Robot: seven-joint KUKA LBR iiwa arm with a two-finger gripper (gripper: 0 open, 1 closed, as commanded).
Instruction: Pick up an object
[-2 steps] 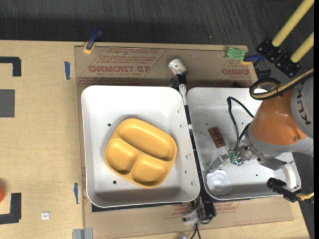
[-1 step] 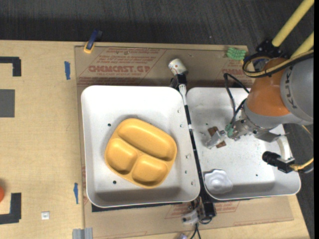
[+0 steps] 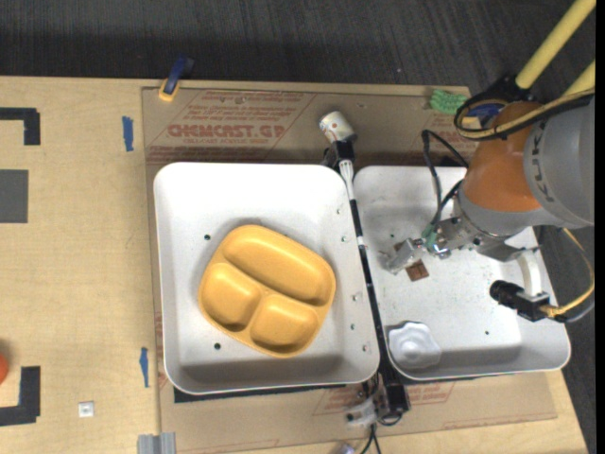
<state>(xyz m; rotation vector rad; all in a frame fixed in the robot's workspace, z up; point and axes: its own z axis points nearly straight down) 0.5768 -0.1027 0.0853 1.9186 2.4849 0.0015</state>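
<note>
A small brown object [image 3: 416, 270] is seen on the right bin [image 3: 492, 348] floor, just below the gripper [image 3: 405, 253], placed low for a grasp. The fingers' spread cannot be told. A yellow divided tray [image 3: 267, 288] occupies the left bin [image 3: 180, 253].

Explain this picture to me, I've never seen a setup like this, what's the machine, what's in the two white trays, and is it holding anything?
One camera looks down at a slant on a bench. The grey and orange thing at the right is a robot arm reaching into the right bin; its gripper hangs low over a small brown object. Nothing is visibly held. A clear lumpy object lies near that bin's front edge. The left bin holds a yellow divided plate.
</note>
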